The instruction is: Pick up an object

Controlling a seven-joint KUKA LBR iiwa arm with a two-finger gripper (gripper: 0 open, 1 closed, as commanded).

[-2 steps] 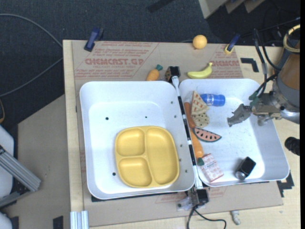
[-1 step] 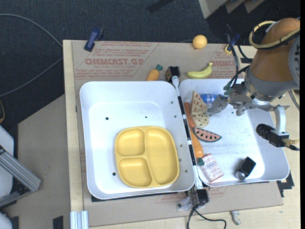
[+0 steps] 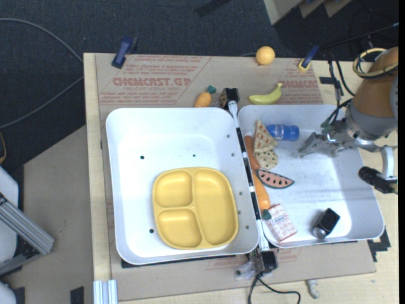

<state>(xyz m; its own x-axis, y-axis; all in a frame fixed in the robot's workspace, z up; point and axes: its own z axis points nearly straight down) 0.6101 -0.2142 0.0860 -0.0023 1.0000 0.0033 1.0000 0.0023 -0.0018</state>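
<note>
**Nothing lifted yet: gripper poised over the right bin's upper part**

The pick has not been made, as far as can be judged. The gripper (image 3: 314, 145) sits low in the right bin (image 3: 364, 198) with its two fingers spread apart and nothing between them; bare white floor shows beneath the tips.

Nearest the jaws, just up and to their left, lies a blue bottle (image 3: 282, 132) on its side, the closest candidate. A little further left of the jaws a tan wedge-shaped toy (image 3: 264, 138) lies close to the bin's left wall, with a watermelon slice (image 3: 274, 180) below and left. Further down, an orange carrot-like piece (image 3: 261, 195) and a small printed packet (image 3: 279, 223) crowd that same wall, so any descent there has little side room. A dark cylindrical object (image 3: 325, 223) rests well below the jaws, with open floor around it.

The middle of this bin offers the freest room for moving. The far rim lies close above the jaws, and a banana (image 3: 266, 95) lies outside it on the bench.

Farthest left, the left bin (image 3: 126, 144) holds a yellow divided plate (image 3: 195, 206)
</note>
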